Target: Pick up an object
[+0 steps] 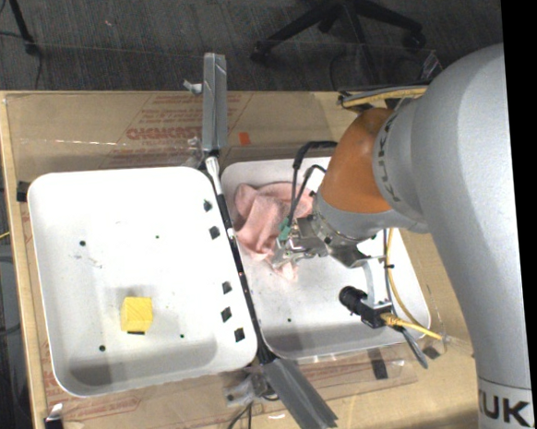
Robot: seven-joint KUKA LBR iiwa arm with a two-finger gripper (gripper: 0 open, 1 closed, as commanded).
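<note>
In the right bin point(352, 336), a crumpled pink cloth point(258, 217) lies bunched.

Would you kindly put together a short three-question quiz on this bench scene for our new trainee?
1. True or false: the yellow block lies in the left bin.
2. Which bin holds the pink cloth? A. left bin B. right bin C. neither
3. Fill in: the gripper is above the ____ edge of the pink cloth.

Key: 1. True. 2. B. 3. Lower; whether anything is between its fingers cannot be made out.
</note>
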